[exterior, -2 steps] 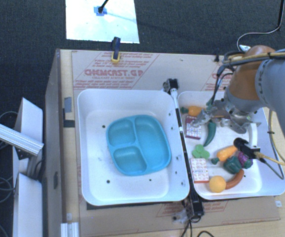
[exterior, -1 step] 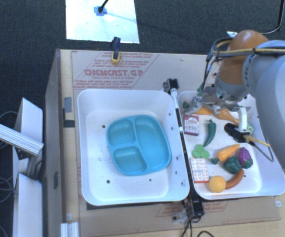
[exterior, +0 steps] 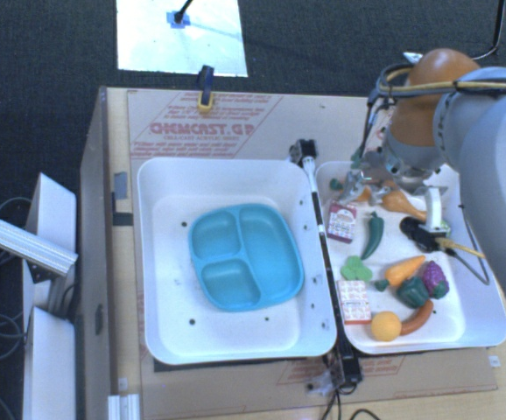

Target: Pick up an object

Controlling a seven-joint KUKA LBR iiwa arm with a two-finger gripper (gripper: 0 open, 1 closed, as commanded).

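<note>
The gripper point(exterior: 358, 182) hangs low over the far left corner of the right bin point(exterior: 485, 322), close to its rim; I cannot tell its grip. Toy foods crowd this bin: green pepper point(exterior: 373, 234), carton point(exterior: 342, 222), orange point(exterior: 385, 325). The left bin point(exterior: 165, 191) holds a blue tray point(exterior: 245, 256).

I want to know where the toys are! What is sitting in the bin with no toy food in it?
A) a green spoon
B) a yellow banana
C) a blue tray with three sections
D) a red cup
C: the left bin holds a light blue divided tray with three compartments, while the toy food lies in the right bin.
</note>
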